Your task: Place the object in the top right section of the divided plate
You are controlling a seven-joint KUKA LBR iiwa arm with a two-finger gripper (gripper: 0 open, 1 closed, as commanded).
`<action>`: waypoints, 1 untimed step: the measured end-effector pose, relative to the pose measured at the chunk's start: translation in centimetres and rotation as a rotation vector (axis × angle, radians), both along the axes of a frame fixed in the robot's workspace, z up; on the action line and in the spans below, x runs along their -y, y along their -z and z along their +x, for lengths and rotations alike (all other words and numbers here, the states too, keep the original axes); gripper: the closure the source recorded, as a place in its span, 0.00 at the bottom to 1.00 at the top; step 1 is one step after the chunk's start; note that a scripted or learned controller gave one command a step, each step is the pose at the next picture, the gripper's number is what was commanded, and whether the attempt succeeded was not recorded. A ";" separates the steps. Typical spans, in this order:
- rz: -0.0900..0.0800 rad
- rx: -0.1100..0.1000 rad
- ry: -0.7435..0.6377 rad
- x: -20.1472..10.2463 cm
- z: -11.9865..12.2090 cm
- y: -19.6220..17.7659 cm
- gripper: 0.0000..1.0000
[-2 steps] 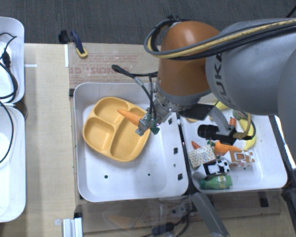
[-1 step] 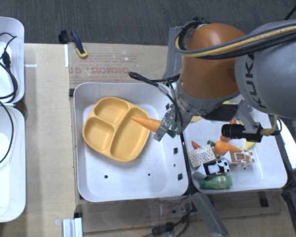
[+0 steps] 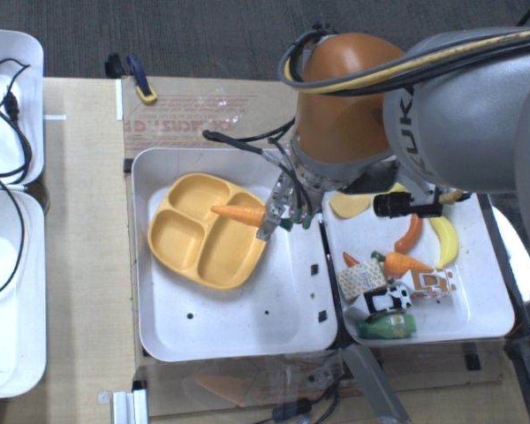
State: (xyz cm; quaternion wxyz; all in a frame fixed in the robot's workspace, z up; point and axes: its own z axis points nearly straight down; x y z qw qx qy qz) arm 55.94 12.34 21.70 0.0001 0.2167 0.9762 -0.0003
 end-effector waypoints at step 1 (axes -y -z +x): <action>0.000 0.000 0.000 0.0 0.0 0.0 0.00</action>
